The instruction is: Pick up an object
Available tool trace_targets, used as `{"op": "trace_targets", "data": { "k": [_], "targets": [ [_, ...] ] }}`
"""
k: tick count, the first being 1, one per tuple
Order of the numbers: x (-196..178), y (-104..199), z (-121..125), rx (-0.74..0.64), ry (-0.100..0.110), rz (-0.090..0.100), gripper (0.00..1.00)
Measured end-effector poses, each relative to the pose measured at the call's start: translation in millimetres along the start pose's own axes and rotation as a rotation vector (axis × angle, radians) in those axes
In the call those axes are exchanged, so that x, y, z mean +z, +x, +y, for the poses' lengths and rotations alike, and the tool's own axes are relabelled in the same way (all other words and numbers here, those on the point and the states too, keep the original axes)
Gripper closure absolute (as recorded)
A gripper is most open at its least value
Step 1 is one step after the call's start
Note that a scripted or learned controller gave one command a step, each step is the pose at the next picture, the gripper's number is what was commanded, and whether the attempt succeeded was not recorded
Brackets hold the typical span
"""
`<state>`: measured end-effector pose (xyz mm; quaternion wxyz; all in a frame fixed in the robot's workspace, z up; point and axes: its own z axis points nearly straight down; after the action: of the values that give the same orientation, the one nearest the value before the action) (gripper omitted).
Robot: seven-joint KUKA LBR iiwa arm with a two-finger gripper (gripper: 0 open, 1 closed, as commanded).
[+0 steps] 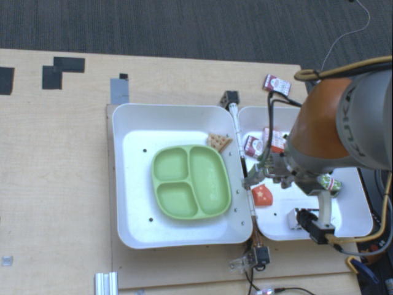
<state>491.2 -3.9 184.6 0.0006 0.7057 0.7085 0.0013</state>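
Note:
My gripper [256,176] hangs low over the left side of the right bin [276,226], close to the wall between the two bins. Just below it lies a small red object [263,195] on the bin floor; I cannot tell whether they touch. Two red and white packets [253,145] [277,141] lie further back in that bin, partly hidden by the arm. A green and white item [329,184] peeks out from under the wrist on the right.
The left bin [132,183] holds a green divided plate [191,182] and a tan waffle-patterned piece [218,142] at its back right corner. Another red and white packet [277,85] lies on the bench behind the right bin. The arm covers most of the right bin.

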Motion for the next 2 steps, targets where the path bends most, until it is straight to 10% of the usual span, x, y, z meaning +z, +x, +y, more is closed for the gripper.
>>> {"op": "trace_targets", "data": {
  "k": [2],
  "targets": [
    [29.6,-27.4,7.7,-0.007,-0.026,0.015,0.00]
  ]
}}
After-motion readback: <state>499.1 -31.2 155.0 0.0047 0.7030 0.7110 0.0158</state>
